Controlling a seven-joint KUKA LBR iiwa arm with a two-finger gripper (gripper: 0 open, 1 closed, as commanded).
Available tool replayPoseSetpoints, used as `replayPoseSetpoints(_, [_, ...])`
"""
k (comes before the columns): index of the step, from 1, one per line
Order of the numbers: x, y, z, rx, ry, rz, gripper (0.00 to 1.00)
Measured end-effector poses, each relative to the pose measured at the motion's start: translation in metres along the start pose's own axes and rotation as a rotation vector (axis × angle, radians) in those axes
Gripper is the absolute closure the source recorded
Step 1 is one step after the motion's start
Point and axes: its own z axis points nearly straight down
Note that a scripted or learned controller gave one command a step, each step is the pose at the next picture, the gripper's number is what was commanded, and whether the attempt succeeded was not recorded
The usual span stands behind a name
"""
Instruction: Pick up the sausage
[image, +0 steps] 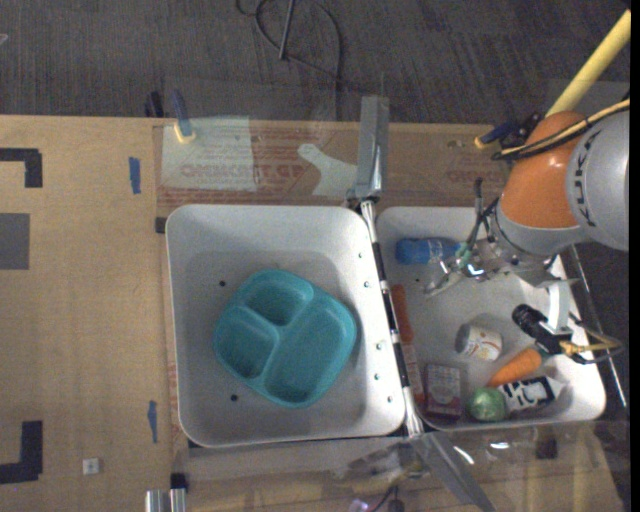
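Beside the blue bottle (425, 249) | I hold the jaws (462, 268) above the sausage's (400, 310) bin | state: can't tell | step: approach | next: shift toward sausage, descend.

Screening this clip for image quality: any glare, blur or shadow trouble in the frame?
Camera view: light is even and soft; reflections streak the clear sheet above the left bin; the gripper looks smeared; the small things beside the carrot are hard to make out.

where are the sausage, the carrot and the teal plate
sausage (400, 312): camera view, middle of the thin reddish link by the right bin's left wall
carrot (516, 367): camera view, middle of its orange body
teal plate (285, 337): camera view, central divider ridge
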Motion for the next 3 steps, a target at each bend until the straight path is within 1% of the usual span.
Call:
replayPoseSetpoints(1, [0.014,-0.021,0.018,-0.009,-0.002,0.329,0.00])
replayPoseSetpoints(2, [0.020,-0.002,0.019,-0.007,-0.004,0.491,0.00])
replayPoseSetpoints(3, [0.022,-0.011,0.019,-0.009,-0.002,0.990,0.00])
